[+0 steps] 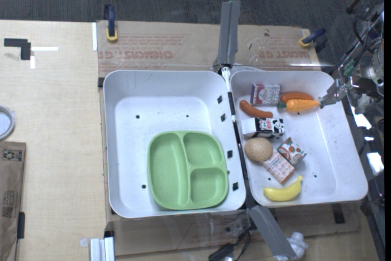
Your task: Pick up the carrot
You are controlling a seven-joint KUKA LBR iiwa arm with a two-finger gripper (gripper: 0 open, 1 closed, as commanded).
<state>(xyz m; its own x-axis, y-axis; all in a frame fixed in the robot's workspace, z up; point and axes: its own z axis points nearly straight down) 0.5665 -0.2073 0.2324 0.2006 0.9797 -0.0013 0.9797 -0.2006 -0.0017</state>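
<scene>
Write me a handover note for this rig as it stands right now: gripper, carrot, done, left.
Gripper: at the right bin's far right rim, just off the carrot's tip. Whether it is open or shut cannot be told from this view.
Carrot: lying flat in the right bin, upper area, beside the small red and white carton, with the sausage to its left. It rests on the bin floor.
Done: arm brought close to the carrot.
Left: grasp the carrot and lift it; no hold is visible yet.
Left bin holds the green divided plate.
</scene>
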